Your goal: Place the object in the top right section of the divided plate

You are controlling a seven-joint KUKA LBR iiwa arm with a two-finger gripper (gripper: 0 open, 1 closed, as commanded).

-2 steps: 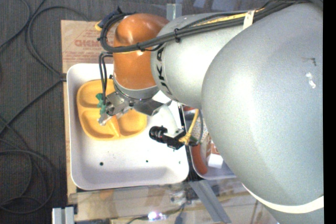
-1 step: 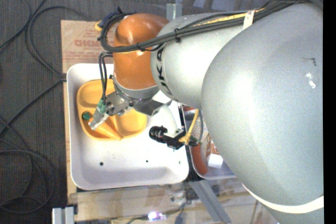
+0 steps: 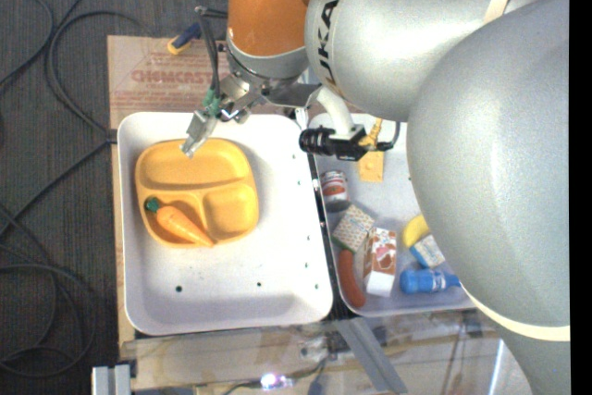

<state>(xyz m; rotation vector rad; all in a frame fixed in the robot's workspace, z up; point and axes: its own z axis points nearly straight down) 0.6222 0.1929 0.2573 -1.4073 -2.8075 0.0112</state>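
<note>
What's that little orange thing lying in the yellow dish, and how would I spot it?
Look at the left white bin, which holds a yellow divided plate. In the plate's lower-left section lies a toy carrot. It is a deeper orange than the plate, tapered, with a small green top, and it is the plate's one item.

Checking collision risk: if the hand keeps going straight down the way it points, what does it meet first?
Probably the yellow divided plate: the hand points down at its upper rim by the large section. Height above the plate is unclear. The carrot lies off that line.
</note>
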